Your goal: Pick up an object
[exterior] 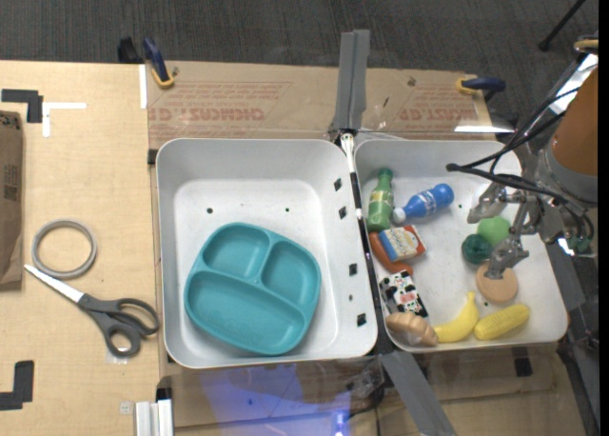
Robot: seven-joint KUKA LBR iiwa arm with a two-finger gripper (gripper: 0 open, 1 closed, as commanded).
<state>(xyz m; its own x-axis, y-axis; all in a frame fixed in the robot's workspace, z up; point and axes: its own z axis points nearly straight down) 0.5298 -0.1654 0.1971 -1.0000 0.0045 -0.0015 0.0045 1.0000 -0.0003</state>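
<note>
A: What is the biggest thing on the bench?

B: The two white bins. The left bin (pixel 176 234) carries a teal divided plate (pixel 252 287) near its front edge.

A: And the right bin (pixel 542 329)?

B: It holds the small things. A green bottle (pixel 381 200) and a blue bottle (pixel 425 203) lie toward the back left corner, with an orange packet (pixel 397 245) just in front of them. A yellow banana (pixel 459 321) and a corn cob (pixel 501 321) lie along the front edge.

A: Where is the gripper (pixel 502 232)?

B: Above the bin's right side, fingers spread apart, holding nothing that I can see.

A: What lies nearest it?

B: A green ball (pixel 493 229) and a dark green round piece (pixel 475 250) sit right at the fingers, and a tan disc (pixel 497 286) lies just in front of them.
</note>
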